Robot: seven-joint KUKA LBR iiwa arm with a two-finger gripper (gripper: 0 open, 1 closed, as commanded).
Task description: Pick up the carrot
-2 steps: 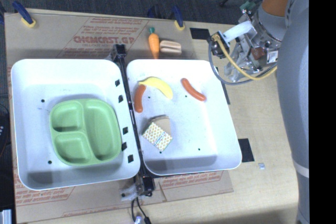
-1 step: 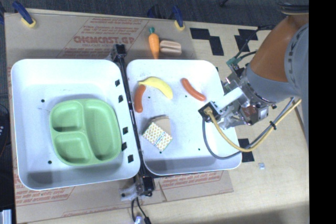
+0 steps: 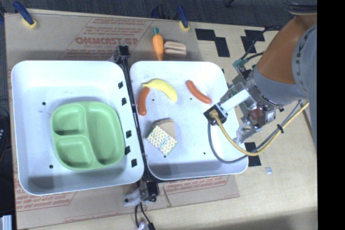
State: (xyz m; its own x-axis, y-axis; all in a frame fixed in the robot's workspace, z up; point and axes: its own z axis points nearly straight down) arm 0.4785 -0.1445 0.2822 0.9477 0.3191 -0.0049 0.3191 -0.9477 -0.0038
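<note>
The carrot (image 3: 157, 44) lies on the table (image 3: 280, 191) outside both bins, just beyond the far rim of the right bin (image 3: 215, 164), near the seam where the two bins meet. It points roughly toward the bin, with its green top at the far end and its orange body nearest the rim. Just beside it on its right lies a small sandwich-like block (image 3: 174, 48), pale with a brown band, also on the cardboard sheet (image 3: 102, 37) that covers the table there.

Inside the right bin, nearest the carrot, a banana (image 3: 161, 88) curves across the far half. A sausage (image 3: 143, 100) lies at its left end, close to the bin's left wall, and a second sausage (image 3: 199, 92) lies to the right of the banana, apart from it. Toward the near side of the bin sits a wedge-shaped sandwich piece (image 3: 163, 137) with a patterned wrapper.

The left bin (image 3: 27, 94) holds a green divided plate (image 3: 87, 134) with three compartments.

The pincer (image 3: 253, 121) hangs over the right rim of the right bin, well apart from the carrot, below the grey arm with its orange band (image 3: 283, 54). Whether it is open or closed I cannot tell; no object is seen in it. A yellow cable (image 3: 226, 140) loops from the wrist down into the bin.
</note>
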